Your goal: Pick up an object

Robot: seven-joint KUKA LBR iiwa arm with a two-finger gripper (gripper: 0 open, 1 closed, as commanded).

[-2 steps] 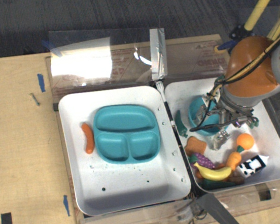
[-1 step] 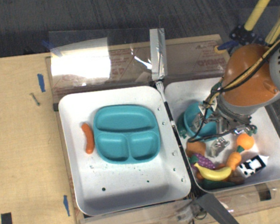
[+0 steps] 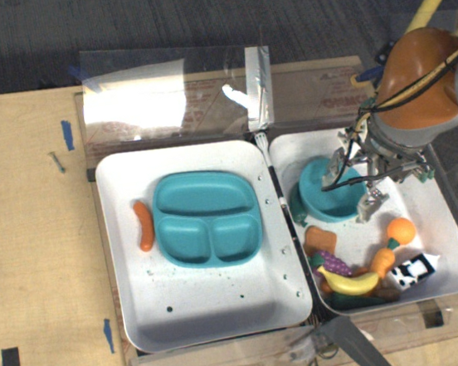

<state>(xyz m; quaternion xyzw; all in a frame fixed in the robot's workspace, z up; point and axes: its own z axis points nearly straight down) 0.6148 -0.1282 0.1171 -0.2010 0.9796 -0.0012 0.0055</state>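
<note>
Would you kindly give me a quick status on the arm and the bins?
Gripper over the teal bowl in the right bin, nothing seen held. Banana and toy pile lie nearer the camera, untouched. Teal tray and sausage in the left bin.

Teal tray [image 3: 208,216], yellow banana [image 3: 349,284]

Even, fairly bright overhead light; image slightly soft and grainy throughout. Strong white glare washes out the clear plastic sheet [image 3: 139,106] behind the bins. Soft shadows lie under the teal three-compartment tray [image 3: 208,217].
</note>
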